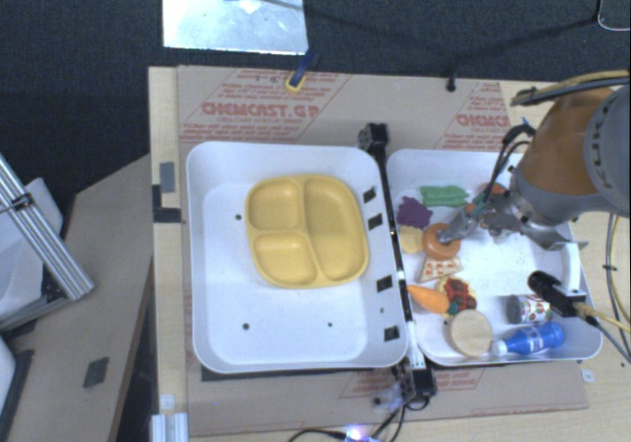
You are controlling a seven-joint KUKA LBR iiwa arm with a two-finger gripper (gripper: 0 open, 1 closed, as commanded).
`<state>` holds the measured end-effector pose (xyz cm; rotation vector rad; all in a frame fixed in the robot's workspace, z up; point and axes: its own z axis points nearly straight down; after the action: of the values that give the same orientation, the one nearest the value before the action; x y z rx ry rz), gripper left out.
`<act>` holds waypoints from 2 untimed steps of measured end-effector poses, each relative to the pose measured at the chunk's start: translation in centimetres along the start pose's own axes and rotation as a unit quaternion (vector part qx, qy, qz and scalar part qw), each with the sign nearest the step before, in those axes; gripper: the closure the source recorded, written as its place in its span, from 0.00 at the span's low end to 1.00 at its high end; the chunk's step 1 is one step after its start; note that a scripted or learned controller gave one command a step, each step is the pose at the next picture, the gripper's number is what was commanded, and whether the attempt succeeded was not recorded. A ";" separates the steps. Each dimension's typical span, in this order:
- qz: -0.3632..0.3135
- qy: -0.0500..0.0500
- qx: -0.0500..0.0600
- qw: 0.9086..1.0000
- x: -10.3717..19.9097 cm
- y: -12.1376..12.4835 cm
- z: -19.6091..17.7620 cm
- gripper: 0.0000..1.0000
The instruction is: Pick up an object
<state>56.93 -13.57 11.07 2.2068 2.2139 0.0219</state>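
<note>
Gripper (459,226): sat low in the right bin (493,166), tip just off the 1 o'clock edge of the orange ring toy (438,241). Could not tell whether spread wide or closed, too small and dark at this slant. Saw nothing clearly held. Took the orange ring toy as the likeliest pick, being nearest the tip. Found it toward 9 o'clock within the right bin, near the wall shared with the left bin (212,262). Noted purple grapes (412,210) at its 11 o'clock, a green piece (444,195) at 12 o'clock, a wedge slice (442,268) close by or touching at 6 o'clock, and a carrot (429,299) further along toward 6 o'clock. Judged the ring as play food of hollow plastic: light, stiff, smooth and probably slippery, not fragile, unlikely to deform under a squeeze. Judged the best hold as straddling one wall of the ring through the hole, at the 3 o'clock side where the bin floor looked barest; otherwise across the full outer rim if the spread allowed. Flagged the rounded surface as apt to squirt out of an off-centre pinch, and the crowding at 6 and 11 o'clock as apt to catch a neighbour. Logged also, toward 5 o'clock of the right bin, a beige disc (470,333), a blue bottle (532,339) and a small can (529,309), all well apart from the tip. Logged a yellow divided plate (301,233) in the left bin, at 9 o'clock of the arm.
</note>
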 end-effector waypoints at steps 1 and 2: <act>0.000 0.002 0.000 1.000 0.1 0.1 -1.0 1.00; 0.000 0.000 0.007 1.000 -0.1 -0.5 -6.9 1.00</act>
<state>56.29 -13.63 17.97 2.2139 2.2210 0.0051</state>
